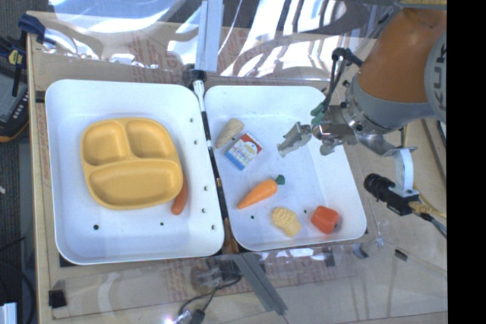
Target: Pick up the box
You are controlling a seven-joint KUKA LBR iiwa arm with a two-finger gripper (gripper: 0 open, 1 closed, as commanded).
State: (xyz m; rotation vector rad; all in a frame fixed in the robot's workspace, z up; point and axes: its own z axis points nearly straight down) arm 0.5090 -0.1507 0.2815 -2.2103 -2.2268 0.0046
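Observation:
The box [244,151] is a small blue, white and orange carton lying flat in the right bin [304,99], near its left wall. My gripper [292,140] hangs over the middle of the same bin, to the right of the box and apart from it by a short gap. Its fingers are spread open with nothing between them. The grey arm with its orange band [402,57] reaches in from the right.
Beside the box lie a beige potato-like piece [228,132], a carrot [258,193], a yellow ridged piece [286,220] and a red piece [325,218]. The left bin [57,163] holds a yellow divided plate [131,162] and a reddish sausage [180,199].

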